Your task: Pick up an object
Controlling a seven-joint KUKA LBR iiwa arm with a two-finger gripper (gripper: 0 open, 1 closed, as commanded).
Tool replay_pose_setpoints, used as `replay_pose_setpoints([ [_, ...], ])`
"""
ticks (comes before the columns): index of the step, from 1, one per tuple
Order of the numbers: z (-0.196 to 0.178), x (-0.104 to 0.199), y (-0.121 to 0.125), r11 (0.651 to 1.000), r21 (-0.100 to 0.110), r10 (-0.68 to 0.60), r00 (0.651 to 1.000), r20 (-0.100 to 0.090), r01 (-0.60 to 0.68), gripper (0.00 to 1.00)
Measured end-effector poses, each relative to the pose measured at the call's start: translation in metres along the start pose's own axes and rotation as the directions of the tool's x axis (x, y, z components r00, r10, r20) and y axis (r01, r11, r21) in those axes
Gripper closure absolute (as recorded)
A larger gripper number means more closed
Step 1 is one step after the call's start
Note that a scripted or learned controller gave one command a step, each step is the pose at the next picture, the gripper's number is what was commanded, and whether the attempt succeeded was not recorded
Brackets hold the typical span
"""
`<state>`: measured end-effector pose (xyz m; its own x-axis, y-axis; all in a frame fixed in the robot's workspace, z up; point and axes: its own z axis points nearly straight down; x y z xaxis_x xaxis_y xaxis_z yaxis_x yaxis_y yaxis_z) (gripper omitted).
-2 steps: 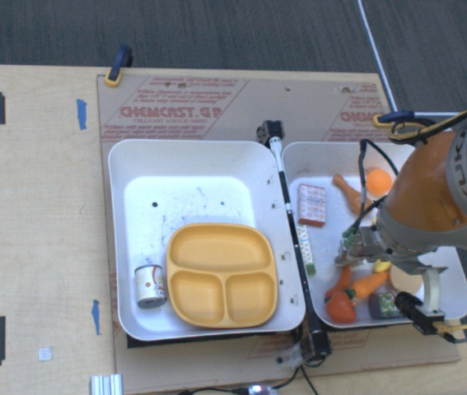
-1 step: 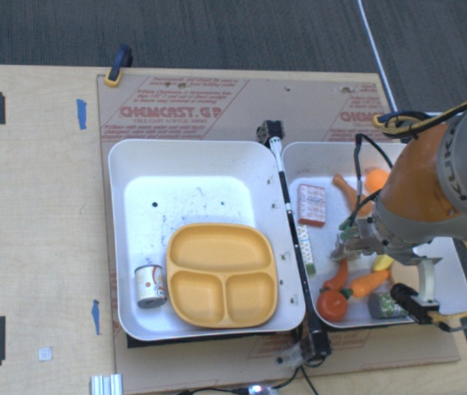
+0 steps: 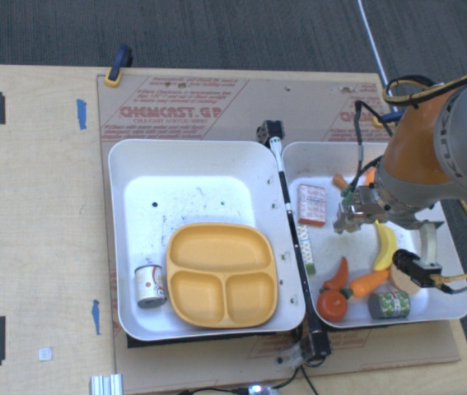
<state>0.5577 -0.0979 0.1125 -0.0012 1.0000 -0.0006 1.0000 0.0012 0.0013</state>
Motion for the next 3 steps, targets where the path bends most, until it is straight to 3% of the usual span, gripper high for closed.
replay_pose_setpoints([
  [1,0.000,0.000,0.000,1.000,0.001,0.000,1.000,0.000,0.000,0.00],
  [2,0.026,0.001,-0.023,1.000,-0.002,0.001,1.000,-0.001,-0.001,0.00],
  [3,0.026,0.006,-0.056,1.000,-0.004,0.001,1.000,0.000,-0.001,0.00],
])
